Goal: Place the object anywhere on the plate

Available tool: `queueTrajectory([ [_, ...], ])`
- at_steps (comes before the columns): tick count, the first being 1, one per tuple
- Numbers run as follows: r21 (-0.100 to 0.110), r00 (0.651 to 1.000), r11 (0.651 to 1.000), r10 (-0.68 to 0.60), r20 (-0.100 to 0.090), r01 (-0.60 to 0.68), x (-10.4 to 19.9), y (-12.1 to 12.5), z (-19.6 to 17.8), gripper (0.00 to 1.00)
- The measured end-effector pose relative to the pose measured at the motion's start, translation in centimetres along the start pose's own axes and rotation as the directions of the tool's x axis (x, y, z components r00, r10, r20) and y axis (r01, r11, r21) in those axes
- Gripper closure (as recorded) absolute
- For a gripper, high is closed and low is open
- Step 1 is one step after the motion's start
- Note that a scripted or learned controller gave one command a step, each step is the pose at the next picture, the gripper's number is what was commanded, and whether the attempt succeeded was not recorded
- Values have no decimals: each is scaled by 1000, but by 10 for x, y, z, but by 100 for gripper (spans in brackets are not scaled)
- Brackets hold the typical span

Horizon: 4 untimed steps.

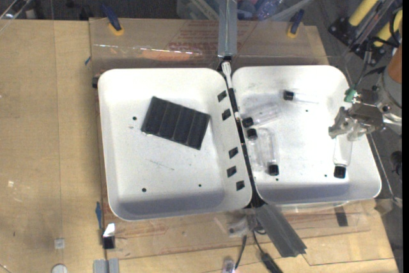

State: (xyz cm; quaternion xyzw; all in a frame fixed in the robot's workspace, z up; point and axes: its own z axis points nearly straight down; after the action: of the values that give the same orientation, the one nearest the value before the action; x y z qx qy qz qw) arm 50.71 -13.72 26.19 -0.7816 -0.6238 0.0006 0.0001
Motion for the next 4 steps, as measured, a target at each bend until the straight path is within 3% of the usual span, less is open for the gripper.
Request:
queueTrajectory([
  [1,0,977,977,215,1,-215,-14,-23,-45,100],
  [2,1,893,893,449,1,-449,-50,-17,-67,100],
  [3,0,888,888,459,1,-459,-78,-10,-77,100],
  [4,3,908,908,420,0,-420,-81,-10,-74,100],
])
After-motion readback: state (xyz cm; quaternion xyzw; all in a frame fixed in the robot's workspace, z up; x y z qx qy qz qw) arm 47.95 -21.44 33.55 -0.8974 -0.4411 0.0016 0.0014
